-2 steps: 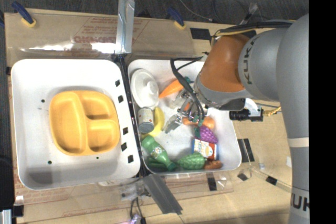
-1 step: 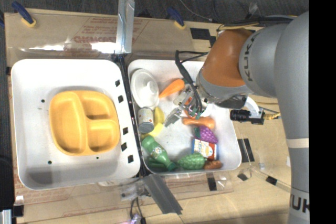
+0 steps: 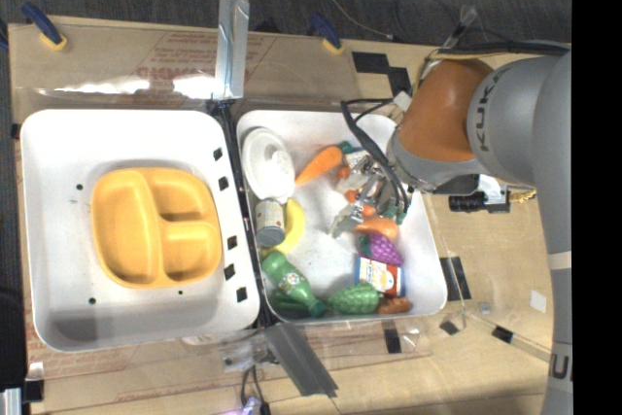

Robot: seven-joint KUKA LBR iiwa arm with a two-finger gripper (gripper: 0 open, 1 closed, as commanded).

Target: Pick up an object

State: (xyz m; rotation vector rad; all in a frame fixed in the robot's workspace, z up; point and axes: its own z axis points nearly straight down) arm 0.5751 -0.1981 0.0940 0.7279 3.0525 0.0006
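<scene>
Arm: the grey arm [image 3: 515,121] comes in from the right edge of the bench [image 3: 486,287] and bends down over the right bin [image 3: 311,126], so the wrist sits above that bin's right side.

Tool: the tool [image 3: 362,204] hangs low among the toys near the bin's right wall; I judge it is placed there to try for one of the small pieces beneath it. Whether it is apart or together I cannot tell, as metal parts and cables crowd that spot.

Task's things: all lie in the right bin. An orange carrot [image 3: 319,164] lies tilted near the middle, close to the tool. A white cup [image 3: 267,160] sits toward the far-left corner. A yellow banana [image 3: 292,221] curls round a small can [image 3: 270,221] by the left wall. A green bottle [image 3: 290,279] and a green leafy piece [image 3: 355,298] lie along the near edge. A purple grape bunch [image 3: 386,250] and a small box [image 3: 379,277] sit just below the tool.

Left bin: it bears a yellow divided tray [image 3: 155,224], well apart from the tool, likely not the target.

Hidden: the orange bits right under the tool are partly covered and hard to name. Nothing can be made out as gripped.
</scene>
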